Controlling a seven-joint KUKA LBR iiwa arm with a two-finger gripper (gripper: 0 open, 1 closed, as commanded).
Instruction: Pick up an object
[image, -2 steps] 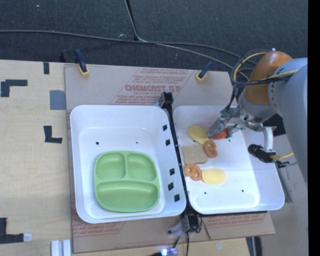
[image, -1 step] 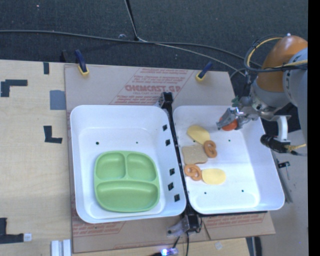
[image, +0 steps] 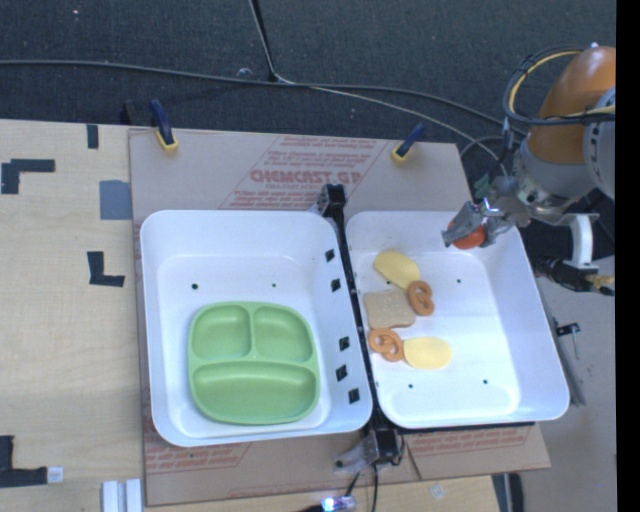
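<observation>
My gripper (image: 468, 232) hangs over the far right corner of the right bin (image: 520, 330), tilted toward the left. A small red-orange object (image: 471, 239) sits between its fingers, lifted above the bin floor. Lower in the same bin lie a yellow piece (image: 397, 267), an orange pretzel (image: 421, 297), a tan bread square (image: 388, 308), a second pretzel (image: 385, 344) and another yellow piece (image: 428, 352). They are clustered near the bin's left wall, well apart from the gripper.
The left bin (image: 165, 260) holds a green divided plate (image: 253, 362). A black divider with clips (image: 345, 300) runs between the bins. Cables cross the dark floor behind the bench, and clamps (image: 163, 128) hold the cardboard base.
</observation>
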